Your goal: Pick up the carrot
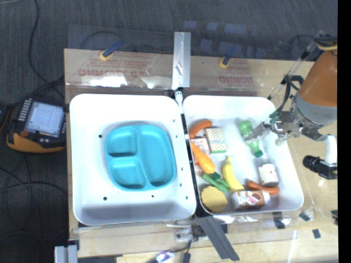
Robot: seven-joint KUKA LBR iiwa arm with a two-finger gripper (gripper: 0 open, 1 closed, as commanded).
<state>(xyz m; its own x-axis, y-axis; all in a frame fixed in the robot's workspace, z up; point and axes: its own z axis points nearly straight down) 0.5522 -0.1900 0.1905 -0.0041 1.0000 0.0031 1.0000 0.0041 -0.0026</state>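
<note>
Orange carrot lies in right bin, hard against left wall, green top toward banana. Boxes crowd it above. Arm sits at bin's right rim; pincer near green bottle, spread or pressed together — cannot tell. Risk: wall and neighbours block clean grip, pincer snags banana or box instead.

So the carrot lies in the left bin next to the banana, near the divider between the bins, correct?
Not quite: the carrot lies in the right bin, not the left. The rest holds: it sits next to the banana, near the divider between the bins. The camera view shows this; the left bin holds the blue tray.
</note>
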